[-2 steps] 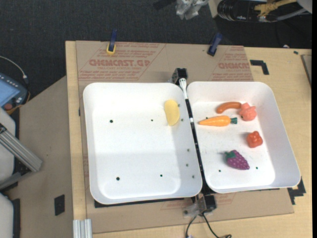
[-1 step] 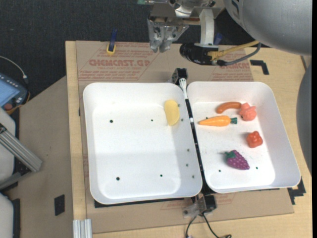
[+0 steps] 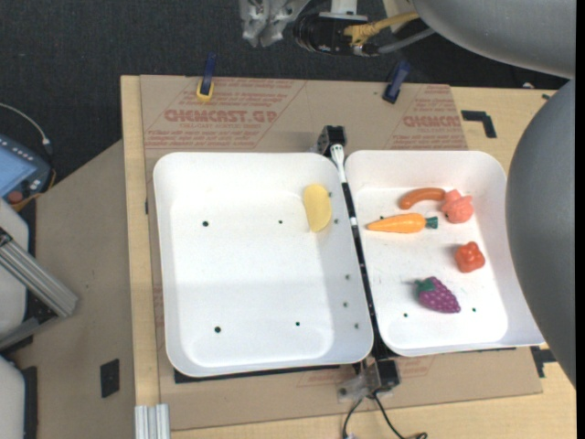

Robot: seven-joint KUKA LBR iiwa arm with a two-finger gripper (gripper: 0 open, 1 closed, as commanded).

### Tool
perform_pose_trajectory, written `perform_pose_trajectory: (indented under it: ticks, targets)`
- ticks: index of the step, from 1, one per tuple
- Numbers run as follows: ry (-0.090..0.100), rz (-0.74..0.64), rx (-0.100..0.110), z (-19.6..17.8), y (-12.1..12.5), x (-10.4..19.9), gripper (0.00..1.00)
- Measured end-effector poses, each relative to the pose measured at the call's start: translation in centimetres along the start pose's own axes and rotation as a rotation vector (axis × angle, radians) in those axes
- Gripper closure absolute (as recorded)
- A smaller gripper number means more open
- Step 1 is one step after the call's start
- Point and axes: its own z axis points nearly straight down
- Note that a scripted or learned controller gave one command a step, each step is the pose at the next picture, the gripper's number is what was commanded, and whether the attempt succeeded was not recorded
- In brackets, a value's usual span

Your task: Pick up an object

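End effector (image 3: 265, 12) sits up at the top edge, beyond the bench (image 3: 137, 245), cut off and blurred, so I cannot tell how it stands. Yellow banana (image 3: 317, 208) lies alone in the left bin (image 3: 183, 245), against its right wall. Over in the right bin (image 3: 494, 309): sausage (image 3: 421, 197), carrot (image 3: 399, 225), pink piece (image 3: 458, 207), red piece (image 3: 469, 257), purple grapes (image 3: 438, 295), the arm's grey bulk hiding that bin's right rim.

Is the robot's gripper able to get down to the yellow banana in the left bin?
Probably yes. The banana lies alone by the left bin's right wall, nothing on top. The gripper hangs above the bench's far edge.
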Motion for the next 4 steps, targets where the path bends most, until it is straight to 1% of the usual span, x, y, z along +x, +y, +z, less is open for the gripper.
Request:
perform_pose_trajectory:
  ticks: [1, 2, 3, 4]
  targets:
    - [-0.004, 0.004, 0.013, 2.5, -2.1, -0.3, 1.00]
    - [-0.001, 0.004, -0.001, -3.6, 0.0, -0.3, 1.00]
    - [-0.007, 0.007, 0.020, 6.9, -0.2, -0.4, 1.00]
    - [-0.006, 0.006, 0.014, 9.8, -0.2, -0.4, 1.00]
